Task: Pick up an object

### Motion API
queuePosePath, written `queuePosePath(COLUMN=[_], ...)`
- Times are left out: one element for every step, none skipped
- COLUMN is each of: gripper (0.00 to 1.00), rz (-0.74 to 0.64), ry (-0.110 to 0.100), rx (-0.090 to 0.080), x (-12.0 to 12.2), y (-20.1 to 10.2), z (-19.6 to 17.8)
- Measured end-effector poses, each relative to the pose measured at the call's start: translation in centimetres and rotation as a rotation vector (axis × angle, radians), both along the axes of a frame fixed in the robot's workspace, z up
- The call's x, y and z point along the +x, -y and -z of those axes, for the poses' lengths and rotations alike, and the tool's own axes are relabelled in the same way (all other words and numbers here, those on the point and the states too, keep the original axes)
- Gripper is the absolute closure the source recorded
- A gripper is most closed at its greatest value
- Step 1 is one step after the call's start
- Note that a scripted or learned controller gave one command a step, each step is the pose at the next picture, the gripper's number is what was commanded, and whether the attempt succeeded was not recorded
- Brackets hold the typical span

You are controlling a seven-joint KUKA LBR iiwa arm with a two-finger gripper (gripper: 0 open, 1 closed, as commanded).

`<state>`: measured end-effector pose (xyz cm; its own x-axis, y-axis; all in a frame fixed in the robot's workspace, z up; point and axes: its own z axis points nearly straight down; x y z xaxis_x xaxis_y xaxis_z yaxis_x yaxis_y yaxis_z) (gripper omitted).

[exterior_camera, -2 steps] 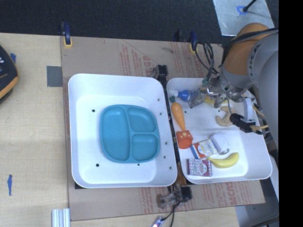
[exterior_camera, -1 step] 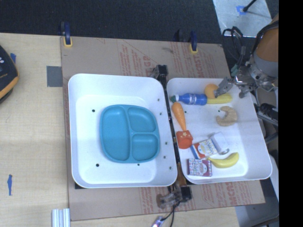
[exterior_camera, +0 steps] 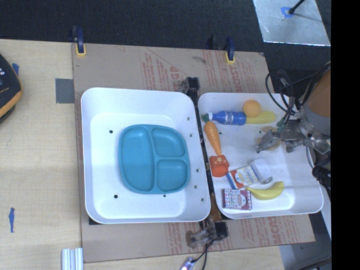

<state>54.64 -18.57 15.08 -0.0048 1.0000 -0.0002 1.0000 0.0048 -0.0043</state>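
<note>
The right bin (exterior_camera: 306,206) holds several small things. A blue bottle (exterior_camera: 228,117) lies at the back beside an orange ball (exterior_camera: 252,107) and a yellow piece (exterior_camera: 265,117). A carrot (exterior_camera: 212,138) runs along the left wall, with a red block (exterior_camera: 219,166) below it. At the front lie a snack packet (exterior_camera: 243,176), a pale grey piece (exterior_camera: 261,168), a banana (exterior_camera: 268,190) and a pink box (exterior_camera: 237,198). My gripper (exterior_camera: 265,139) hangs over the bin's bare middle right, fingers pointing left, open, with nothing between them. It sits right of the carrot and above the grey piece.
The left bin (exterior_camera: 101,201) carries a blue divided plate (exterior_camera: 154,158). Black cables (exterior_camera: 281,86) loop behind the arm at the right. Blue clamps (exterior_camera: 79,38) pin the cardboard sheet at the back. A dark device with a yellow edge (exterior_camera: 8,89) sits at the far left.
</note>
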Motion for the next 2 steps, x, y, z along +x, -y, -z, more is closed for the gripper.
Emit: queuePosePath(gripper=[0.00,0.00], rz=[0.000,-0.001], ry=[0.001,-0.011], rx=[0.000,0.003], x=[6.7,10.8], y=[-0.6,2.6], z=[5.9,2.3])
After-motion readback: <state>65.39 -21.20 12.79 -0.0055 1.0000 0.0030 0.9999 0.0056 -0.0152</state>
